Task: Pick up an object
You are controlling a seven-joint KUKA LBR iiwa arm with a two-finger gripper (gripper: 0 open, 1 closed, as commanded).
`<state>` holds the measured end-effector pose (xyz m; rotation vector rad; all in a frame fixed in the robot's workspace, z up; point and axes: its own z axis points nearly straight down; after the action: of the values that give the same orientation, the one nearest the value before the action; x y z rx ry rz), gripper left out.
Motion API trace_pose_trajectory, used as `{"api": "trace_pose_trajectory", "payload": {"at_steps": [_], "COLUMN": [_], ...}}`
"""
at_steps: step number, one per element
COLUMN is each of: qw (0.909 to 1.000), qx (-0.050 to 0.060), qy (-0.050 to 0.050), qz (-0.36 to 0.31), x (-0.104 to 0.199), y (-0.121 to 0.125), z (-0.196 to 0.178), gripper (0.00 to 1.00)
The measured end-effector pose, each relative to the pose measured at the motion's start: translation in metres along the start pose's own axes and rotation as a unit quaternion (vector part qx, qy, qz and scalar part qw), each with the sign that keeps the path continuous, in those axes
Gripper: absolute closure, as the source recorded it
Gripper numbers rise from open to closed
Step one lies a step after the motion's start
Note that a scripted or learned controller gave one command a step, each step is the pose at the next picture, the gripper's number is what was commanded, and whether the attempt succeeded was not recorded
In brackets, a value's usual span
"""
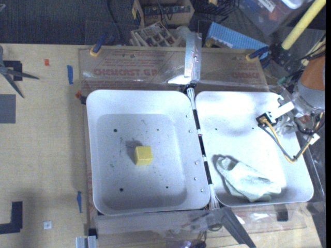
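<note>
The arm (313, 94) sits at the right bin's (232, 107) far edge, clear of the contents; a yellow block (144, 155) lies alone in the left bin (103, 138), a crumpled cloth (248, 180) in the right

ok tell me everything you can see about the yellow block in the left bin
The yellow block is a small cube-like piece, plain yellow, looking like foam or sponge, with a lighter top face and slightly darker sides. It sits flat on the floor of the left bin, near the middle, turned a little off the bin's edges. A grey shadow falls to its upper left. Nothing touches it but the bin floor; the arm is far off over the other bin.
</note>
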<state>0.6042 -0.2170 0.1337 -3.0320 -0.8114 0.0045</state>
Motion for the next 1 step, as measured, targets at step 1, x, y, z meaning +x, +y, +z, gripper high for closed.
{"api": "trace_pose_trajectory", "payload": {"at_steps": [1], "qw": [0.9875], "qx": [-0.001], "qy": [0.000], "qz": [0.158], "x": [-0.0136], "y": [-0.0003], "z": [-0.0053], "gripper": [1.00]}}
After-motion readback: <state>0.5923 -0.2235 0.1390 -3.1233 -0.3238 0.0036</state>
